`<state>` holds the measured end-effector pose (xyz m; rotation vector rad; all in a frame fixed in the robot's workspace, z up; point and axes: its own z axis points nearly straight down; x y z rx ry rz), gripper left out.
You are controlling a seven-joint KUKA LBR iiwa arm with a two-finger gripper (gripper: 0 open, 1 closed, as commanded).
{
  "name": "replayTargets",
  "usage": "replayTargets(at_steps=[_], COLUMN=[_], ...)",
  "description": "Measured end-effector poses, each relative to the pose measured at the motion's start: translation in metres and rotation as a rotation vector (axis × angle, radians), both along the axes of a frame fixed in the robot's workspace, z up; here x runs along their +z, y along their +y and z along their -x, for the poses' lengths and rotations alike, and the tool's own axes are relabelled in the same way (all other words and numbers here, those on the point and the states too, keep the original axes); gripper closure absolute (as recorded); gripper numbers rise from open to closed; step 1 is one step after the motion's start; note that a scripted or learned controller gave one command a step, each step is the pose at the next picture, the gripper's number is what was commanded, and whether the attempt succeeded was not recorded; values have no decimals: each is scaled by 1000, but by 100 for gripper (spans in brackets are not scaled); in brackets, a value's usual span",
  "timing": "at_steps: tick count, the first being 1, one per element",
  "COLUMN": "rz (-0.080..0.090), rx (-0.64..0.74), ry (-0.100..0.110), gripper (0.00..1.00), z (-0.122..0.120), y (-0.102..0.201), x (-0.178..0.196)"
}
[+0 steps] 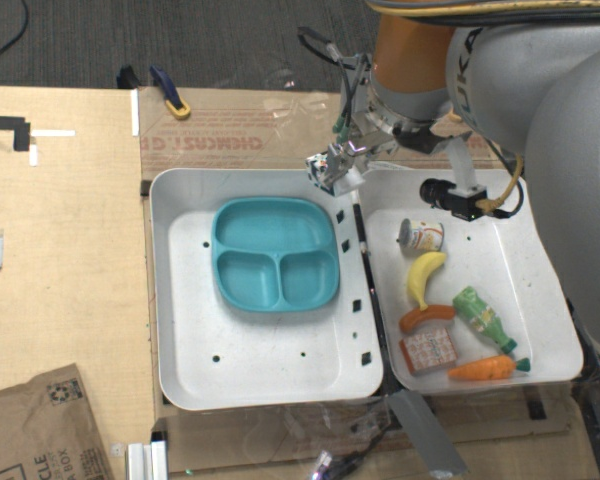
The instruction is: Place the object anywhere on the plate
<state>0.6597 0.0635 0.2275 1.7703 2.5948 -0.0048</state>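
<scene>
A light wooden tabletop (60, 268) carries two shallow white plastic bins side by side. In the left bin (180, 368), toward its far edge, lies a teal plastic plate (276, 253), a rounded rectangle with three compartments: one long section along the far side and two smaller ones along the near side. Its surface looks smooth and matte.

Above the far end of the seam between the two bins hangs the hand (330, 168) of a grey robot arm (540, 58) with an orange band. The hand is small and partly tangled with cables in the view, so I cannot tell how it stands or whether it carries anything.

The right bin (550, 268) holds the loose objects. Near its far edge lies a small white cup-like container (422, 235) on its side. Just nearer is a yellow toy banana (424, 276), curved, its long axis running from the far edge toward the near edge. Touching its near tip is an orange-red sausage shape (427, 317) lying crosswise. Just nearer again sits a small square red-and-white patterned packet (429, 350). To the right lies a green plastic bottle (483, 319), slanting toward the bin's near right corner. Along the near edge rests an orange toy carrot (483, 369), lying crosswise with its green top pointing right.
</scene>
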Motion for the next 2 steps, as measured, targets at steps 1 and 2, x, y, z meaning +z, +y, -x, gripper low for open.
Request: replayTargets(at_steps=[1,2], rz=[-2,-1], rx=[119,117], ry=[11,3], gripper=[100,0], z=[3,1], y=[97,95], x=[-38,-36])
